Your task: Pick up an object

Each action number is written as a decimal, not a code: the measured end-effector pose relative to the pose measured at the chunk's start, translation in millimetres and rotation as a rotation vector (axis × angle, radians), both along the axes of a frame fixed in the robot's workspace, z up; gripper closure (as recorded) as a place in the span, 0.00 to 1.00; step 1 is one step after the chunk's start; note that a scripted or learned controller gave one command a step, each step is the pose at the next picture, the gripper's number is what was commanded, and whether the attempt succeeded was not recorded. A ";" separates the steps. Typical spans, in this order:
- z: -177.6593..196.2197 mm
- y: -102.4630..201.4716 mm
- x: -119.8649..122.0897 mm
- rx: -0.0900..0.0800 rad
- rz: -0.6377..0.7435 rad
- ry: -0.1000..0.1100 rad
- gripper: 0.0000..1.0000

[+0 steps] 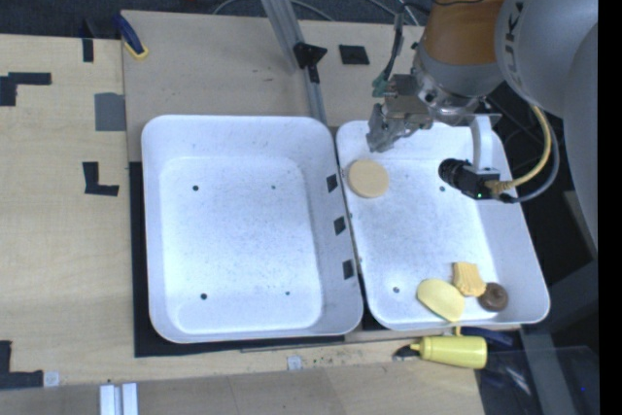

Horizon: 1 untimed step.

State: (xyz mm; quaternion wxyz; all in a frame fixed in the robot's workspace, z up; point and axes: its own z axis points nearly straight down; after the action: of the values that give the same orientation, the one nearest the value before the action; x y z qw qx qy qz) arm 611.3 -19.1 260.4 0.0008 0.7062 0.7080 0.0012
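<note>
Nearest the camera, a yellow tool (453,351) is lying on the bench just outside the right bin (428,228). Inside that bin's near corner, 3 pieces are sitting close together: a yellow lump (440,298), an orange chunk (467,279) and a brown ring (494,297). Farther back, the round tan disc (368,179) is resting near the far left corner, and the gripper (384,137) is hovering just beyond it, gripping nothing visible. The left bin (238,228) is sitting alongside.
</note>
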 end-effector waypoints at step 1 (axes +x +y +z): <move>21.8 53.9 -5.1 0.001 0.002 0.002 1.00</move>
State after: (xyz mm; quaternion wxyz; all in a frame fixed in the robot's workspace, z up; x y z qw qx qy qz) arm 606.1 34.8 282.2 0.0000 0.7056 0.7086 0.0008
